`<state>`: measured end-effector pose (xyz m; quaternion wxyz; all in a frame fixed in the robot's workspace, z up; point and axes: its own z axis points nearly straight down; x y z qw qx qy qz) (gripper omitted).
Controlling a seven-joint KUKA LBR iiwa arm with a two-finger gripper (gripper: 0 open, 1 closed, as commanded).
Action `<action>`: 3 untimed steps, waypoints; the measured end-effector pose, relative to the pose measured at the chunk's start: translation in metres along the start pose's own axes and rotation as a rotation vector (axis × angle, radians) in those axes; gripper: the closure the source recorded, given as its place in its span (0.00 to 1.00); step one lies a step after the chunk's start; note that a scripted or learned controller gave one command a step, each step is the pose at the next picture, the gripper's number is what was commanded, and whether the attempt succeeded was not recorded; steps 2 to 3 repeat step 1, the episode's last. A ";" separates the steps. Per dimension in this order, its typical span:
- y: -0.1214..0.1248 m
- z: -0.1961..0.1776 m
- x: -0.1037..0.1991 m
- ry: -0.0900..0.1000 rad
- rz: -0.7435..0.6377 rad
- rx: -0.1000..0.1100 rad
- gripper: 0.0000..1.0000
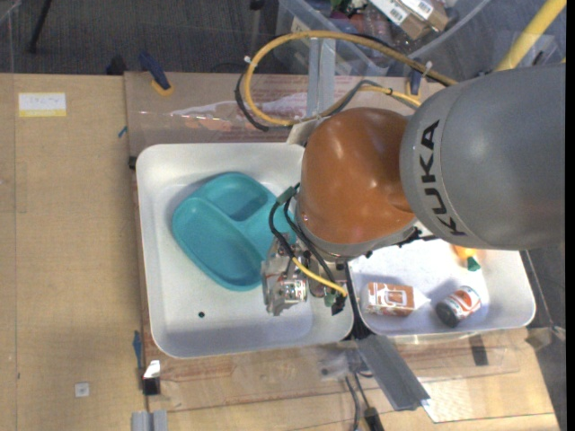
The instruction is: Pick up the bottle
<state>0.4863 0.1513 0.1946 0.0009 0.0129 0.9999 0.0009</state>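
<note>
A small grey bottle (459, 304) with a red and white label lies on its side in the right bin (517, 317), near that bin's front right corner. The gripper (286, 293) hangs low over the front right part of the left bin (171, 330), just past the near edge of a teal divided plate (225, 227). It is well to the left of the bottle, with the wall between the bins lying in between. The arm's orange band (355, 182) and grey body hide much of the right bin.
An orange and white carton (389, 299) lies in the right bin, left of the bottle. A small orange item (471, 261) peeks out beside the arm. A yellow cable (269, 61) loops behind the bins, and a clear crate of clutter (386, 7) stands at the back.
</note>
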 end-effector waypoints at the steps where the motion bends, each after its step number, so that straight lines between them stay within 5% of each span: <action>1: -0.082 -0.136 0.003 -0.006 -0.428 0.000 1.00; 3: -0.082 -0.136 0.003 -0.006 -0.428 0.000 1.00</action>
